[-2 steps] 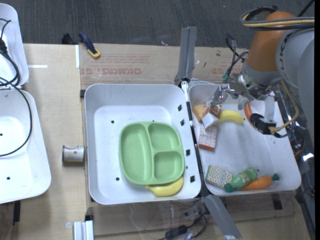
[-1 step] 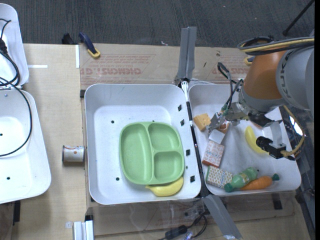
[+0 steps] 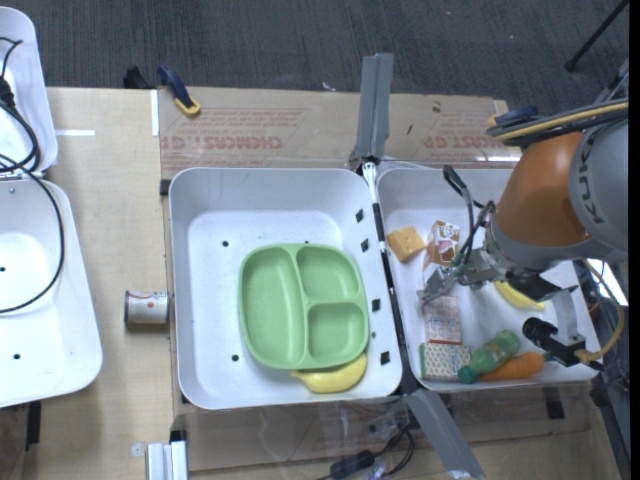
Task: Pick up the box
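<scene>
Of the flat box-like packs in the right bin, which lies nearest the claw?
The pinkish pack in the middle of the right bin, just below the claw. The green-edged box lies further toward the front wall, and the orange block sits further back-left.

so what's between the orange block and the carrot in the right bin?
In the camera view, two small boxes lie between the orange block and the carrot: one mid-bin, another nearer the carrot.

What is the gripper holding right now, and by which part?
Cannot be told: the gripper hangs low over the right bin, just above the box, and its tip is too blurred.
</scene>
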Motion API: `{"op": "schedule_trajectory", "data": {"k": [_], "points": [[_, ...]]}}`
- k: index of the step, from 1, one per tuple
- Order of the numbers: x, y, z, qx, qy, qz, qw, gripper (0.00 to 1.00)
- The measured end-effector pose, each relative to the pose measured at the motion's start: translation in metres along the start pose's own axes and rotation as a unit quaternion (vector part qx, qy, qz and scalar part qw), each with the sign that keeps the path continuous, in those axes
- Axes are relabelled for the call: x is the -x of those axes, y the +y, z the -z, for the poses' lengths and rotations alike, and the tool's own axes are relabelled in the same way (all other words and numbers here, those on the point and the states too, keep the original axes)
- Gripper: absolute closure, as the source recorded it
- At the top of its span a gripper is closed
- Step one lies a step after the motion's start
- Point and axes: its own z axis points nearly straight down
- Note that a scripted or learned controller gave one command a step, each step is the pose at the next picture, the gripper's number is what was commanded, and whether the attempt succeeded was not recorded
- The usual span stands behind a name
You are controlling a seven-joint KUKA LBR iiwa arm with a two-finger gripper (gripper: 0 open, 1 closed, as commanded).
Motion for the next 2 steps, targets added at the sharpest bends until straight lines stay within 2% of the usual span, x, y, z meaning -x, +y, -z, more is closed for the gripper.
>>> {"op": "schedule_trajectory", "data": {"k": [1,2], "points": [[0.001,0.0,0.0087,0.0,0.0,-0.003,1.0,1.0],[0.001,-0.0001,0.0088,0.0,0.0,-0.002,1.0,0.0]]}}
